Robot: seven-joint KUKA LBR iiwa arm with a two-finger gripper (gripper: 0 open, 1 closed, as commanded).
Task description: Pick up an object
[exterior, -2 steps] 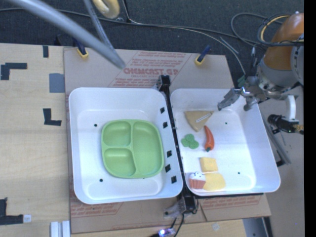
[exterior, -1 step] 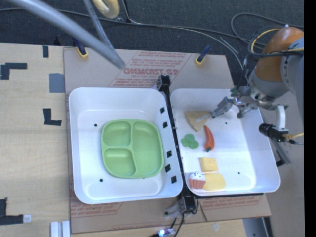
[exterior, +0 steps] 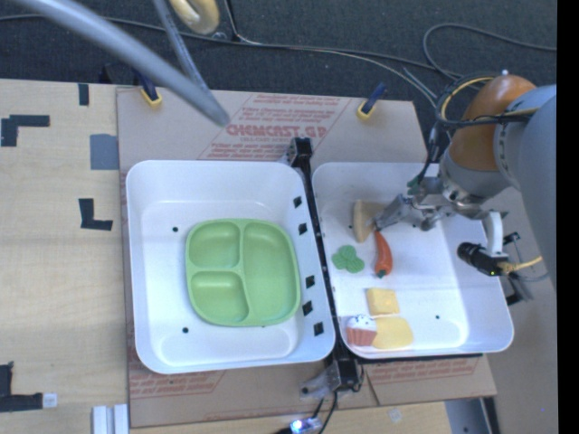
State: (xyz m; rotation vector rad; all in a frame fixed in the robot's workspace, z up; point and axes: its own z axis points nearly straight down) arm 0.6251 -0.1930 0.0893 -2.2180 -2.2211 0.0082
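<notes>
The right bin point(exterior: 470, 328) holds several toy foods: a beige wedge point(exterior: 364, 218), an orange carrot point(exterior: 384, 253), a green leafy piece point(exterior: 347, 259), a yellow square point(exterior: 382, 301), a yellow slice point(exterior: 393, 334) and a small cupcake point(exterior: 361, 329). My gripper point(exterior: 398, 213) reaches in from the right, low over the bin's far part. Its tip is just right of the beige wedge and above the carrot's upper end. I see nothing between its fingers.
The left bin point(exterior: 154, 197) holds a green divided plate point(exterior: 242, 271). A black divider point(exterior: 308, 233) runs between the bins. Cardboard point(exterior: 271, 120) lies under both. Cables point(exterior: 470, 39) trail at the back right, and a grey pole point(exterior: 109, 34) crosses the top left.
</notes>
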